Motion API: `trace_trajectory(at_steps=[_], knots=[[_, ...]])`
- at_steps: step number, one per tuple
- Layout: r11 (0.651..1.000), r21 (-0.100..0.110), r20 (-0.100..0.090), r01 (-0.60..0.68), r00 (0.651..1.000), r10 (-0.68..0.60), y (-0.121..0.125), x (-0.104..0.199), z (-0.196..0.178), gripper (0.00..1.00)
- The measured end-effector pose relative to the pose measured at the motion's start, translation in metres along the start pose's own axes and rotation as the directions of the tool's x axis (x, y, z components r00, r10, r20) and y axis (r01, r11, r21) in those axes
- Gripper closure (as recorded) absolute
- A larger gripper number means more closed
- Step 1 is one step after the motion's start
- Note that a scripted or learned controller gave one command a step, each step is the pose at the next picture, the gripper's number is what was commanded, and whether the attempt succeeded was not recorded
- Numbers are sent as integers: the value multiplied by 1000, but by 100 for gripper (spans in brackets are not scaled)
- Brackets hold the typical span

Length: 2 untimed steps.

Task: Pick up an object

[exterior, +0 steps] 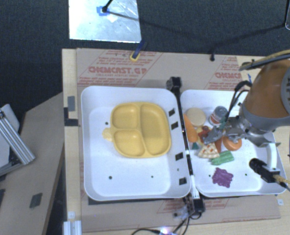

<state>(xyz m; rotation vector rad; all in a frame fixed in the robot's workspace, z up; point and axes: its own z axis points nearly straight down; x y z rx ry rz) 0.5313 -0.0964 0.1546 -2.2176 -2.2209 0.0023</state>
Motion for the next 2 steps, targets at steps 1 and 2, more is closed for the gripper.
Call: trace_trajectory(at_steps=[1,2], knots=[[1000,-10,2,2,1000,-2,-3,0,41,0],[1000,-15,-1,0,1000,0,2,1,65,0]])
